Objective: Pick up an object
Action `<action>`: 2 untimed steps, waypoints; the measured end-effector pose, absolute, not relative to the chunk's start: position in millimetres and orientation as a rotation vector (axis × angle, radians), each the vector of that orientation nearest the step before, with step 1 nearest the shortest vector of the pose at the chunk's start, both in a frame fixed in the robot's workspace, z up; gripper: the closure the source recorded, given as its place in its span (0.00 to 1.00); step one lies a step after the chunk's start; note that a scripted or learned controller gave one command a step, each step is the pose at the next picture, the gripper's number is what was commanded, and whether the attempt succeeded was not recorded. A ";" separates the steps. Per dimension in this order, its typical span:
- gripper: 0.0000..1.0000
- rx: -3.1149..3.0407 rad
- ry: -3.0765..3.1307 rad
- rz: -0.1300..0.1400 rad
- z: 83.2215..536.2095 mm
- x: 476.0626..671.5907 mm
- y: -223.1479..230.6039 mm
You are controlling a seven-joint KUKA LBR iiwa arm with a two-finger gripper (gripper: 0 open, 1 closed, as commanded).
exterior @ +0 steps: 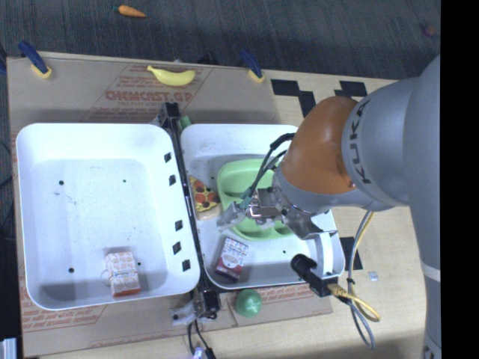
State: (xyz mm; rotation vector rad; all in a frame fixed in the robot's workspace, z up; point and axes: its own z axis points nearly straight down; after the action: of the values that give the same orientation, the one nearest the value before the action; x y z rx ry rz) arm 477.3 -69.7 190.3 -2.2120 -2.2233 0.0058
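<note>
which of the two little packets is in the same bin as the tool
The dark red packet, lying in the right bin just below the tool. The other, an orange and white packet, sits alone in the left bin.

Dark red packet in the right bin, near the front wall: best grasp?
The dark red packet lies flat on the right bin floor, tilted slightly, clear of the green bowl. I'd bring the end effector straight down from above and pinch across its short width, near the middle. Its long sides look unobstructed.
</note>
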 end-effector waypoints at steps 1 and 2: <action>0.00 -2.213 -2.226 0.004 130.5 491.4 -98.1; 0.00 -2.216 -2.235 -0.005 93.4 478.8 -91.3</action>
State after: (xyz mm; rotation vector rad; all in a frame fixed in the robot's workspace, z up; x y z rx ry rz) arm 478.8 -91.3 93.4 -2.2161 -2.2347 -0.0048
